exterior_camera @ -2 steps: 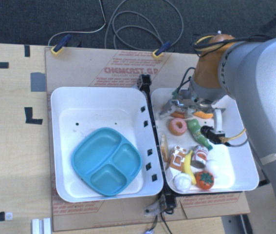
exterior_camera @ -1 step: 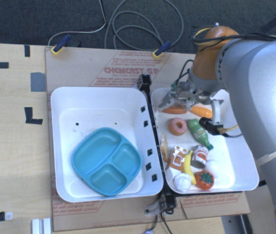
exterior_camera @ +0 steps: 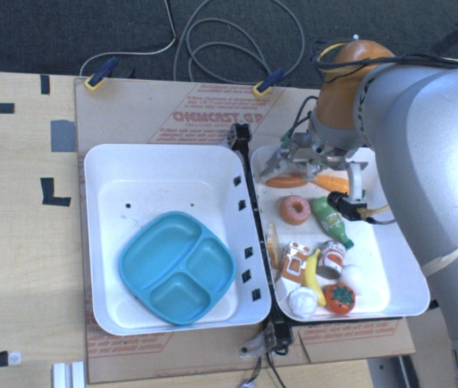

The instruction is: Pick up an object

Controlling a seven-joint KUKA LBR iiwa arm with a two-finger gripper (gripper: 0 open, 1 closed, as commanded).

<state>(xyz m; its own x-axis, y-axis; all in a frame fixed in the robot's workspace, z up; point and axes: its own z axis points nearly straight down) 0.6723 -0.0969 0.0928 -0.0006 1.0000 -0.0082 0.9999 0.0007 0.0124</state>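
The right bin [exterior_camera: 402, 293] holds several toy foods. A reddish sausage [exterior_camera: 285, 182] and an orange carrot [exterior_camera: 331, 183] lie at its far end. In front of them are a pink donut [exterior_camera: 296, 209] and a green bottle [exterior_camera: 331, 221]. Nearer the front lie a small box [exterior_camera: 294, 259], a yellow banana [exterior_camera: 313, 274], a can [exterior_camera: 334, 257], a red tomato [exterior_camera: 340, 297] and a white ball [exterior_camera: 301, 301]. My gripper [exterior_camera: 292, 158] hangs low over the far end of this bin, just above the sausage. The wrist hides what lies beneath it.
The left bin [exterior_camera: 99, 176] holds a blue divided tray [exterior_camera: 178, 267]. A black divider clip [exterior_camera: 240, 136] sits where the two bins meet. Cables loop on the dark floor behind the bench. The grey arm covers the right side.
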